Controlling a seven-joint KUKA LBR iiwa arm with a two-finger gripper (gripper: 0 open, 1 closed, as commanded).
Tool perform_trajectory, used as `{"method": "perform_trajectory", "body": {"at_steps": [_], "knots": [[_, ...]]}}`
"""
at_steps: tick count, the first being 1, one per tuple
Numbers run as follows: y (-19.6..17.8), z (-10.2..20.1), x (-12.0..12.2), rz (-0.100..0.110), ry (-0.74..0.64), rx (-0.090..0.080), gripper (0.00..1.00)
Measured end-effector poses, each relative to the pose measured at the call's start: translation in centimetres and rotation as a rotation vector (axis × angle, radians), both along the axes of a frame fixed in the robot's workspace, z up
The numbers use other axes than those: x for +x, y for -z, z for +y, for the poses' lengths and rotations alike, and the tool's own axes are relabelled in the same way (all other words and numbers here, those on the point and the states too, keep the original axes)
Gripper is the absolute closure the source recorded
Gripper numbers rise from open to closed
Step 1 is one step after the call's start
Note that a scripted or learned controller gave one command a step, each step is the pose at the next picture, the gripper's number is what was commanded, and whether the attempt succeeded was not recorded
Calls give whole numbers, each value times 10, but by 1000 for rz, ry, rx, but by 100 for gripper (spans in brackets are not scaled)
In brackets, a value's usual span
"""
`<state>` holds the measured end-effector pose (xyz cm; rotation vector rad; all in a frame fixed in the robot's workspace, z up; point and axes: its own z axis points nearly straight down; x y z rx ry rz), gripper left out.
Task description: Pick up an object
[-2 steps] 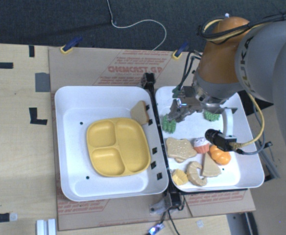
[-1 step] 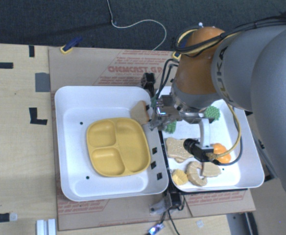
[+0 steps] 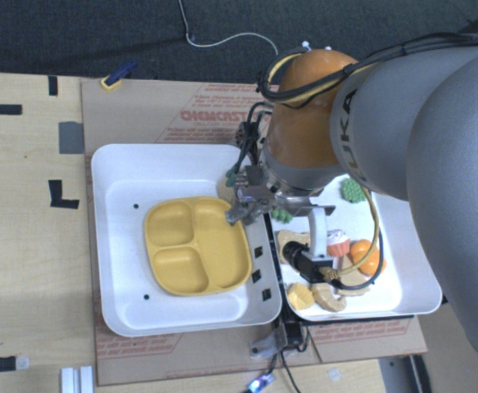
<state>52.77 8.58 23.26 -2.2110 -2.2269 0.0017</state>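
Cardboard-topped surface (image 3: 141, 109), two white bins: yellow divided plate (image 3: 194, 248) lies in left bin (image 3: 108, 219), gripper (image 3: 243, 207) over its far right rim, open or closed cannot tell; orange item (image 3: 368, 256) in right bin (image 3: 411, 277).

The grey arm (image 3: 435, 113) reaches in from the right, bulking large above and beside the claw (image 3: 241, 210). Its orange band (image 3: 304, 105) sits just over the wrist (image 3: 292, 170), which points steeply downward, with the claw hanging low at its lower left.
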Motion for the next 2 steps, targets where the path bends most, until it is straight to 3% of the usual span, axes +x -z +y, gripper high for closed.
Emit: {"method": "perform_trajectory", "body": {"at_steps": [2], "knots": [[16,16,0,2,6,-4,100]]}}
